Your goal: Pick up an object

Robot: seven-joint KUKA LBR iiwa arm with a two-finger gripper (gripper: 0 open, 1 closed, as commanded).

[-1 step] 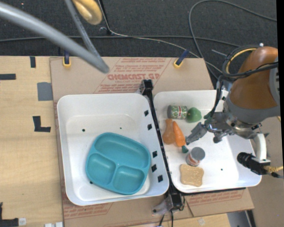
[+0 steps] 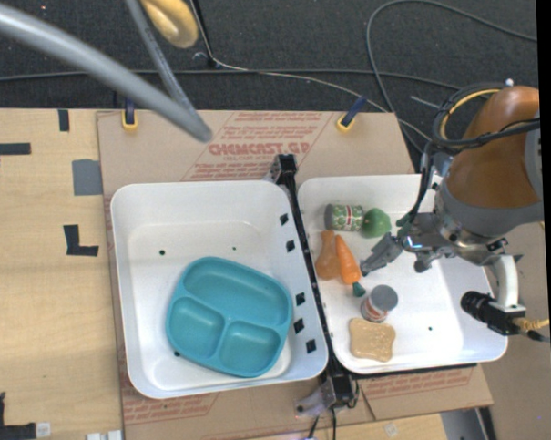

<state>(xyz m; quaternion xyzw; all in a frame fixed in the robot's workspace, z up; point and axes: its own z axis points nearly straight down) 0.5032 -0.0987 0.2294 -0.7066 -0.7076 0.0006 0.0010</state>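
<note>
Camera view shows the task as not yet done: nothing is lifted, and the hand [image 2: 393, 252] hangs low over the right bin [image 2: 445, 344], its dark fingers spread apart with nothing between them, tips pointing toward the cluster of things at the bin's left side. By my reading a pick has yet to begin, since every candidate lies on the bin floor. Counting them there: one orange carrot [image 2: 347, 260] beside one tan piece [image 2: 327, 257], one small can [image 2: 345, 217] lying on its side touching one green ball [image 2: 377, 222], one upright tin [image 2: 380, 303] near the middle, and one slice of bread [image 2: 372, 340] at the front. The left bin [image 2: 134, 221] holds one teal divided plate [image 2: 228, 315]. Two bins sit on the surface
</note>
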